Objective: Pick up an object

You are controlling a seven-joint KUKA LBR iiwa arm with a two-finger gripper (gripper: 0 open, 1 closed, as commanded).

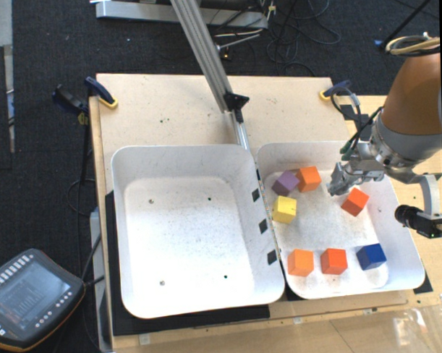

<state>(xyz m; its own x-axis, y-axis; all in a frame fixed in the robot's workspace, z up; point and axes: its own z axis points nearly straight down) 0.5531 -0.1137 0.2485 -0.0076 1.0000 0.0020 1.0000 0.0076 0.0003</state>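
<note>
The right bin (320, 230) holds several small cubes. A purple cube (285, 182) and an orange cube (308, 178) touch at its back left, with a yellow cube (284, 208) just in front of them. Along the front stand an orange cube (301, 262), a red-orange cube (334, 261) and a blue cube (371, 256). Another red-orange cube (355, 201) lies tilted at mid right. My gripper (342, 182) hangs low over the bin, just up and left of that tilted cube and right of the orange one. The wrist hides how it meets the cube.
The left bin (179, 231) sits beside the right one, their rims meeting in the middle. A slanted metal pole (206, 57) ends at the back of that seam. Clamps (100, 93) grip the board's back corners. A grey pendant (30, 294) lies at lower left.
</note>
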